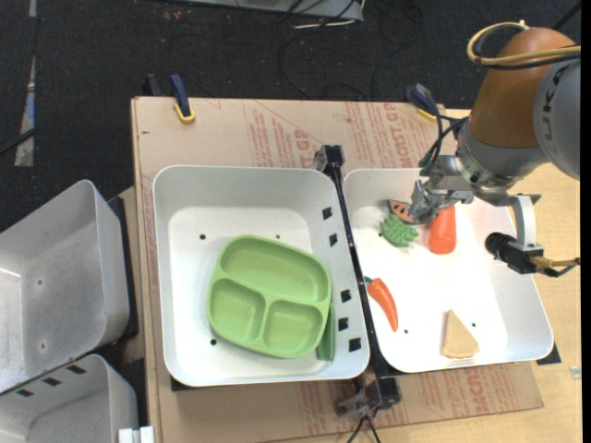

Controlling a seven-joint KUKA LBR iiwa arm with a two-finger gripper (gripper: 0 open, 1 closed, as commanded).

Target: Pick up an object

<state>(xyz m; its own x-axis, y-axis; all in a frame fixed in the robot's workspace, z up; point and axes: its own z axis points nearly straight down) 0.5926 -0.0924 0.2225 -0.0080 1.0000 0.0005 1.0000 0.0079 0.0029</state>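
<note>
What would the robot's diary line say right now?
arm: over right bin | gripper: above green toy | orange carrot: beside | nothing seen lifted

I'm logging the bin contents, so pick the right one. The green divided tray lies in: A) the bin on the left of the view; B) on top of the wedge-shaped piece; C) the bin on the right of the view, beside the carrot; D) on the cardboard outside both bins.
A: the green divided tray rests flat inside the left-hand bin, apart from the items in the right-hand bin.
</note>
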